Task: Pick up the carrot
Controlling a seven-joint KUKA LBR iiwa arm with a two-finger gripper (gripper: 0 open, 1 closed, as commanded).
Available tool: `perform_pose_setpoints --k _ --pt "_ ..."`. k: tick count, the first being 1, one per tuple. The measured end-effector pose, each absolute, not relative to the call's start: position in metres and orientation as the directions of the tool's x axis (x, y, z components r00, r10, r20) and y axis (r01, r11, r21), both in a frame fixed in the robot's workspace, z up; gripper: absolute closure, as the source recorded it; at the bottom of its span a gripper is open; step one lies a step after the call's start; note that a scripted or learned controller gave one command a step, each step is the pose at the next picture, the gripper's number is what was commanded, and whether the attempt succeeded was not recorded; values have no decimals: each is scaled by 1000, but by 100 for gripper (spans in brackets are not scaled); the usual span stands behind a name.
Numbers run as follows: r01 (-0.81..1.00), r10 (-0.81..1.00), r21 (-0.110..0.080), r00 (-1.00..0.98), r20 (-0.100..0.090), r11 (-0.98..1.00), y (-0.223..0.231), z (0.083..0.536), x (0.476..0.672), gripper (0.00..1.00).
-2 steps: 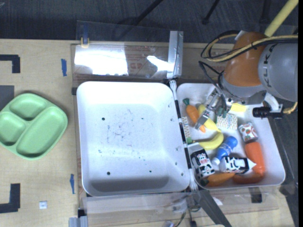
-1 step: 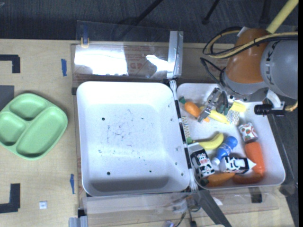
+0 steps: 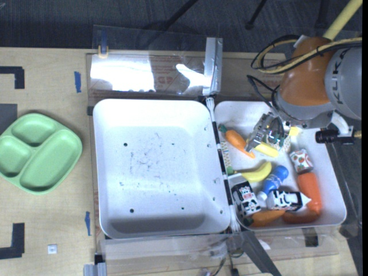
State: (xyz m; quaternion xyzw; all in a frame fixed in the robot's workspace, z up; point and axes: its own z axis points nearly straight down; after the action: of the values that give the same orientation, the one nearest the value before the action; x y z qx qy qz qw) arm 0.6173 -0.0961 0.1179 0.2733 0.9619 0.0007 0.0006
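- Here, the claw (image 3: 265, 132) is seen low over the right bin (image 3: 333, 180), near its upper left part, at the end of the grey arm (image 3: 345, 79) with its orange band (image 3: 305, 73).
- Whether the claw is open or closed cannot be told; its metal parts are small and blurred together.
- The carrot (image 3: 237, 141) is seen lying in the right bin, close to the bin's left wall, just to the left of the claw; whether they touch cannot be made out.
- A pale yellow piece (image 3: 265, 150) is seen just below the claw, partly covered by it.
- A banana (image 3: 257, 172) is found below the carrot, and a blue item (image 3: 276, 177) beside it is hard to identify.
- A large orange-red item (image 3: 309, 188) and a black-and-white patterned item (image 3: 284, 199) are crowded at the bin's lower end, overlapping one another.
- The left bin (image 3: 155, 165) is seen beside the right one, their walls touching.
- A green divided plate (image 3: 37, 152) is seen on the table (image 3: 46, 223) at the left, its edge cut off by the frame.
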Motion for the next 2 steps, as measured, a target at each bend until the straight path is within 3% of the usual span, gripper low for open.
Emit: perform_pose_setpoints --k 1,2 --pt "814 814 3 -581 -3 581 -46 185 602 100" --pt "814 814 3 -581 -3 581 -46 185 602 0"
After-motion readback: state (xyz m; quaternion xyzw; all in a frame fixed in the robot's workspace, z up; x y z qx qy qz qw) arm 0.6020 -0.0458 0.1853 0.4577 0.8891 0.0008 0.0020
